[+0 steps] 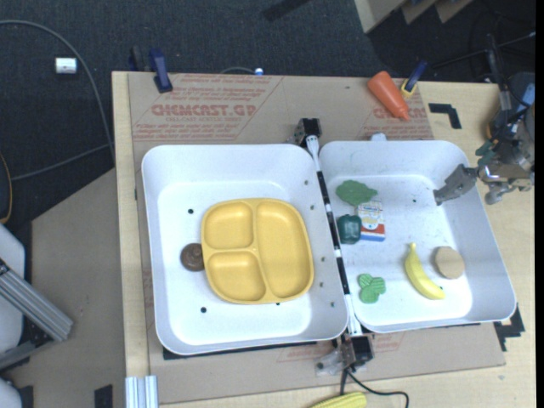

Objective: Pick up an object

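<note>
While the gripper (463, 185) hovers at the right bin's (476, 308) far rim, finger state indiscernible, nothing is lifted; banana (422, 272) and neighbours lie in that bin, pick not begun.

Lab: clamped bench (212, 109), 2 bins (170, 228)

Yellow tray (256, 252) in left bin (161, 177)
</note>
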`<state>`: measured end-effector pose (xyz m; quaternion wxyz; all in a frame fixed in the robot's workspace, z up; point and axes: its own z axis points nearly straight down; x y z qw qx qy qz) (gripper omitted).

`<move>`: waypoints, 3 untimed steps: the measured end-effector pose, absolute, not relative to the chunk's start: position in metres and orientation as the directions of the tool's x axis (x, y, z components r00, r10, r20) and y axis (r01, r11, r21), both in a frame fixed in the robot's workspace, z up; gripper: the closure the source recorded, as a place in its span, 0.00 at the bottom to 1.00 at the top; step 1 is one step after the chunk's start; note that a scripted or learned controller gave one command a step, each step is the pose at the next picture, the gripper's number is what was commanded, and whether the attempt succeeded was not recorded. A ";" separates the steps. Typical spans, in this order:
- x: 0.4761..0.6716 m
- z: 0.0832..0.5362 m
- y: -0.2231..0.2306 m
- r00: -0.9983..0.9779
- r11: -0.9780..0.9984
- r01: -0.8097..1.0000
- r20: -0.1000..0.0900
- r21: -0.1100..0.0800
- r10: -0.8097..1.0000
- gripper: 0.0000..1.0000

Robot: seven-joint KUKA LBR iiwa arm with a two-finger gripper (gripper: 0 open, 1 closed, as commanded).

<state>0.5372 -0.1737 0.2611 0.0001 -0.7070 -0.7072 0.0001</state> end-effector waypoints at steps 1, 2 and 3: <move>0.482 0.084 -0.165 0.000 0.000 1.000 0.000 0.000 1.000 0.00; 0.482 0.094 -0.165 0.001 -0.001 1.000 -0.001 0.003 1.000 1.00; 0.493 0.185 -0.088 -0.002 0.002 1.000 0.000 0.001 1.000 1.00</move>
